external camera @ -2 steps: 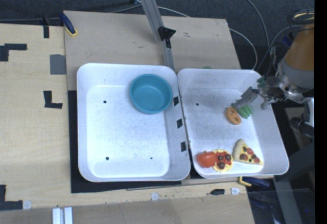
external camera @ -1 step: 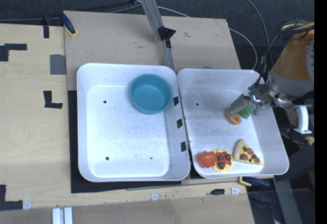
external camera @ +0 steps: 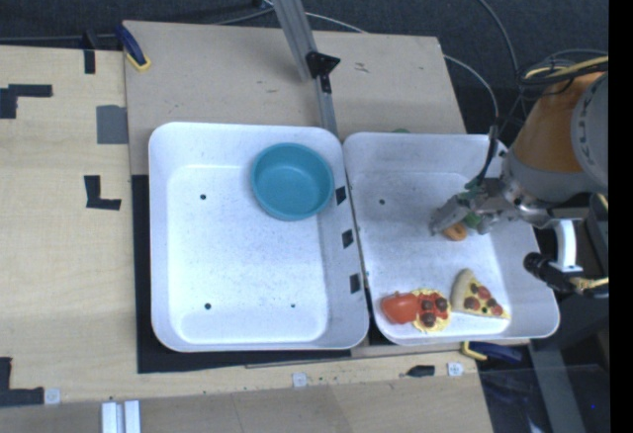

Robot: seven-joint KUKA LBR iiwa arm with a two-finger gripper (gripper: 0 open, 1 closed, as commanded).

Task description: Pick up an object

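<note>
The camera view shows the gripper [external camera: 457,220] low inside the right bin [external camera: 396,174], with a small orange object [external camera: 455,232] right beneath its tip, touching or nearly so; whether the fingers are spread or closed on it I cannot tell, since the grey metal blurs into the piece. Taking that orange piece as the target, a good grasp would likely need the tip centred over it and set down to the bin floor before closing, because the thing looks small, rounded and probably smooth plastic, apt to squirt sideways. Nearer the camera than the gripper, by the right bin's front wall, lie a red tomato-like toy [external camera: 400,306], a round pizza toy [external camera: 431,310] touching it, and a wedge-shaped pizza slice [external camera: 479,296] just beside, all glossy and flat. The left bin [external camera: 198,263], speckled white like its neighbour, holds a blue bowl [external camera: 292,181], smooth and round, well apart from the gripper. The bench [external camera: 59,223] is pale wood.
</note>
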